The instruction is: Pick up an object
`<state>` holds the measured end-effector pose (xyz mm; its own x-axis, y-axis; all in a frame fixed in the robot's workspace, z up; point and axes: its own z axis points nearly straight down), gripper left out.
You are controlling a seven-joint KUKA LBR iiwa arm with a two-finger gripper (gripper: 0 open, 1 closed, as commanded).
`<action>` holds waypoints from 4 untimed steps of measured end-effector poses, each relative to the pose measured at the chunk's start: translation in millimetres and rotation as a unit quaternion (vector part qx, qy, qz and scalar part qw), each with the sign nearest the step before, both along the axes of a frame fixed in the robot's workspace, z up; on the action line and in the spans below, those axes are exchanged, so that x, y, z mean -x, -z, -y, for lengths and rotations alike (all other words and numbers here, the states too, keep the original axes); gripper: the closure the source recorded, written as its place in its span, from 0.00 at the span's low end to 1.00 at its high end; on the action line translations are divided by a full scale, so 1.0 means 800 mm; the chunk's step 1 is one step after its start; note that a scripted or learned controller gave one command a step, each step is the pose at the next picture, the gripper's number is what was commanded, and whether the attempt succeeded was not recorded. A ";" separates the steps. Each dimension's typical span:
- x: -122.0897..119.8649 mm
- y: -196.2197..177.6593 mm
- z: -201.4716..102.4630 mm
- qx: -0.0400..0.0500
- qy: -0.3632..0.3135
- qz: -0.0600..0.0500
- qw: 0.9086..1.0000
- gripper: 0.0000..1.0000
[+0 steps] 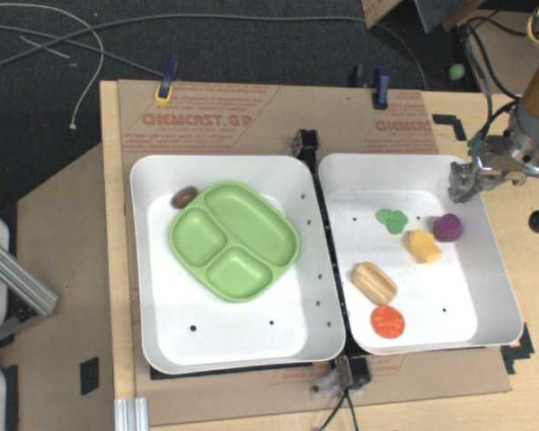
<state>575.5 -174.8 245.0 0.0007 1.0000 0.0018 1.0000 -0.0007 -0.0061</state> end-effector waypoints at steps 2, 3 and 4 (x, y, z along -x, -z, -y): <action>-0.006 0.071 0.003 0.000 0.000 0.002 1.000 0.00; -0.009 0.146 -0.003 0.000 -0.001 0.001 1.000 0.00; -0.009 0.203 -0.004 0.000 0.000 0.000 1.000 0.00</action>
